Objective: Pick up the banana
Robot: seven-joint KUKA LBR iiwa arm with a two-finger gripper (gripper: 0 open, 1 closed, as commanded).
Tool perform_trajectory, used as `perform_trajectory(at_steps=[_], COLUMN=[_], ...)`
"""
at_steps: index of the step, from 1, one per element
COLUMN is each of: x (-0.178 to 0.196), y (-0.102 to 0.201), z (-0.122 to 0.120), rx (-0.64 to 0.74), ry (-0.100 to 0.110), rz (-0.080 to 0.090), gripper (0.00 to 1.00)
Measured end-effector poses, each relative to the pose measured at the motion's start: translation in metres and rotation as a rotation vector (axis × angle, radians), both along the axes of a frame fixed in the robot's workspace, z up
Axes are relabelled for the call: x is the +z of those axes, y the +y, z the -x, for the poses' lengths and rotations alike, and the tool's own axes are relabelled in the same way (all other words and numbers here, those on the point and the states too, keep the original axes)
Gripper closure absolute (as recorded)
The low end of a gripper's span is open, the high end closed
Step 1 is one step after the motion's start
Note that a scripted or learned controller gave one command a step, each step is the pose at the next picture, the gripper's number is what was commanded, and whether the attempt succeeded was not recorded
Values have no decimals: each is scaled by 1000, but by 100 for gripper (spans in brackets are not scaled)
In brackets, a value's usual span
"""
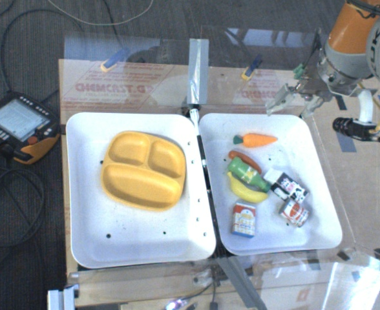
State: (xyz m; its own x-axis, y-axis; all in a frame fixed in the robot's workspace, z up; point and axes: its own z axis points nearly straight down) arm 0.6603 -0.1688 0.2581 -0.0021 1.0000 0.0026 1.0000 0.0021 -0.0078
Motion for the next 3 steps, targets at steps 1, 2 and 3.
perform_trajectory(at_steps=[1,2,3], x=[-73,-165,-159], y=[46,69,69], z=[81,104,104], rx=[-58,48,48], ry=[1,-8,-4], rz=[1,0,-2], gripper=[0,0,100])
